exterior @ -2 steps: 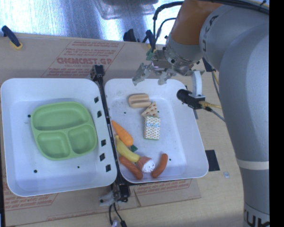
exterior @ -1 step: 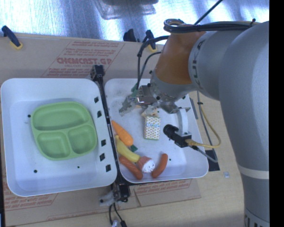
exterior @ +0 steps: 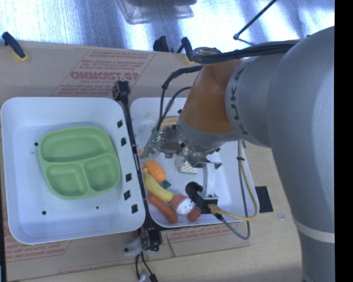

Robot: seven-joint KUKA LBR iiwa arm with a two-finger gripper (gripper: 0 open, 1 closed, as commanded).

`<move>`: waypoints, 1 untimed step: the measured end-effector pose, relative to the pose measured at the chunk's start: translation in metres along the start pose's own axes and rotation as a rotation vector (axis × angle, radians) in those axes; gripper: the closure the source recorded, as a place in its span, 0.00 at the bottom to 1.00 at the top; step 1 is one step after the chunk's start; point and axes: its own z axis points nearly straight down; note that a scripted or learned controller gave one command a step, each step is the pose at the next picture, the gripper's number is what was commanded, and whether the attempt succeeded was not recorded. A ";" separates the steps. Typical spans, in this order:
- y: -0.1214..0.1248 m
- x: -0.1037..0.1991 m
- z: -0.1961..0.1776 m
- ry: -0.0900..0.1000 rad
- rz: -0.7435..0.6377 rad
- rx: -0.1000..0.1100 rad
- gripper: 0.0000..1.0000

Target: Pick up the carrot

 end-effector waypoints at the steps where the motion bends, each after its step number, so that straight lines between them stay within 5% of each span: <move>1: 0.000 0.000 0.000 0.000 0.001 -0.001 0.00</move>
